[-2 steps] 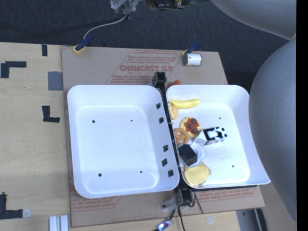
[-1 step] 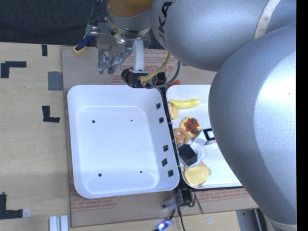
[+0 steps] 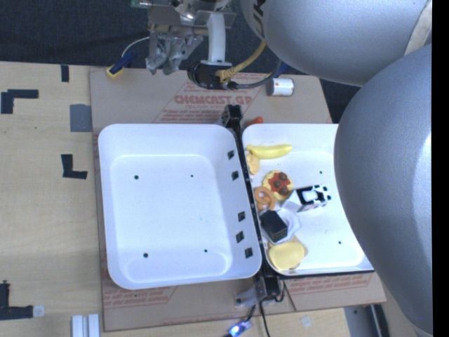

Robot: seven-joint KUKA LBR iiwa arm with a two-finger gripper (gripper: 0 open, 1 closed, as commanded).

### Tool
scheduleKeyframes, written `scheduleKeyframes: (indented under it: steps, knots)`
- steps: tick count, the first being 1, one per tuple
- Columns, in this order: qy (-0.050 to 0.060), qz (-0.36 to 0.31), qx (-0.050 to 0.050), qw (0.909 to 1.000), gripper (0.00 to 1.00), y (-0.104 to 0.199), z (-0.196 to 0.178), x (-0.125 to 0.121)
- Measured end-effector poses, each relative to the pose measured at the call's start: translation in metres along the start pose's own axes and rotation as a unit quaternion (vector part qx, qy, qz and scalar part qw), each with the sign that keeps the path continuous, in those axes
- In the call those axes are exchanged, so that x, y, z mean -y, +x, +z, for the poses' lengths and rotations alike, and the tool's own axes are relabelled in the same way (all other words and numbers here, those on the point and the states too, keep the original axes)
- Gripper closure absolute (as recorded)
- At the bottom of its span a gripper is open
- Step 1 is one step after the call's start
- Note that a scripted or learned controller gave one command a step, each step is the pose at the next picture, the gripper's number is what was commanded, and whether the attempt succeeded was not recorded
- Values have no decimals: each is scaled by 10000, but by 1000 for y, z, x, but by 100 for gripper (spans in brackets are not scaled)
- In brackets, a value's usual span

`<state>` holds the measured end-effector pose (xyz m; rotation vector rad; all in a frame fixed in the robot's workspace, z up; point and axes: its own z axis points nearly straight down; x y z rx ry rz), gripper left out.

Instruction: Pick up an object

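My gripper [image 3: 168, 56] hangs high above the bench, beyond the far edge of the left bin [image 3: 112, 188], with nothing seen in it. All the objects lie along the left side of the right bin [image 3: 337, 255]. At the far end lies a yellow banana [image 3: 270, 150], with a small yellow piece [image 3: 252, 164] beside it. Below them are a red and orange item [image 3: 279, 182] and a tan ring-shaped piece [image 3: 264, 198]. A black and white object [image 3: 313, 196] sits toward the bin's middle. Nearer the front are a black block [image 3: 273, 225] and a pale yellow disc [image 3: 286, 255].
The arm's large grey body covers the upper right and right side of the view, over part of the right bin. The bins rest on a brown cardboard sheet [image 3: 210, 104]. A small white cylinder [image 3: 282, 87] lies on it behind the right bin.
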<state>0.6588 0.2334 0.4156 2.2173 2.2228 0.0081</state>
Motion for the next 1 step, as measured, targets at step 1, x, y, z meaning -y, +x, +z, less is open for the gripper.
scheduleKeyframes:
  steps: [1]
  knots:
    - [-44,-7,-12,10000,100,1,-128,-9]
